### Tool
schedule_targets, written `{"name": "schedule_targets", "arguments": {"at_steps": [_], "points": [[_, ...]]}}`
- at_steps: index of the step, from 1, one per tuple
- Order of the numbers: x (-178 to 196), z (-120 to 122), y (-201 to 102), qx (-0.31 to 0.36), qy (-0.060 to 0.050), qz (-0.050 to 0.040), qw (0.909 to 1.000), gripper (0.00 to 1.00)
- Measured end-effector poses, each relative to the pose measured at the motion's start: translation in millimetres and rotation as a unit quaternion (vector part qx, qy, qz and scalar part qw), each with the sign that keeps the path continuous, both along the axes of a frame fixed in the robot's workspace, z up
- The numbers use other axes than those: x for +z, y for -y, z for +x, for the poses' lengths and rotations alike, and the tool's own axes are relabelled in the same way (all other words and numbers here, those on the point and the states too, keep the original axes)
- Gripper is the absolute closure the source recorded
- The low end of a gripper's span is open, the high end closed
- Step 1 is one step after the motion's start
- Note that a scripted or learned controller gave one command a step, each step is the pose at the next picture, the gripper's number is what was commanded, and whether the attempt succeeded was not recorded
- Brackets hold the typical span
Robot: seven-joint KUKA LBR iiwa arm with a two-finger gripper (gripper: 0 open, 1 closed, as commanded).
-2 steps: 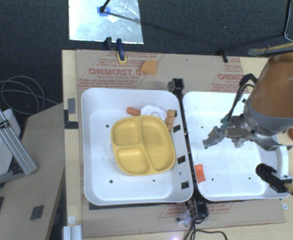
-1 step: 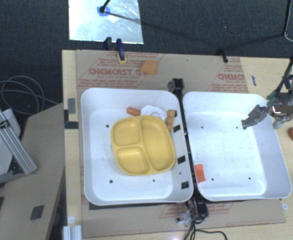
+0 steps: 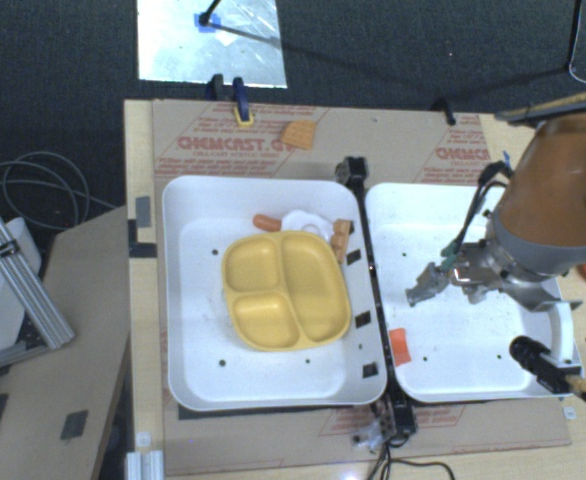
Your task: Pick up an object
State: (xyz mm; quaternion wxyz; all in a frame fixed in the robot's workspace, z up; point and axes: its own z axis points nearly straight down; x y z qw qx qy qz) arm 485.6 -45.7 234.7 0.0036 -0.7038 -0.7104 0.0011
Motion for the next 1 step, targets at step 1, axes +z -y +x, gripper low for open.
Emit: {"name": "schedule_targets", "arguments": {"at_steps": [1], "points": [[113.5, 1.6, 91.3, -0.008, 0.011, -0.0052, 0.9999, 0.0]]}}
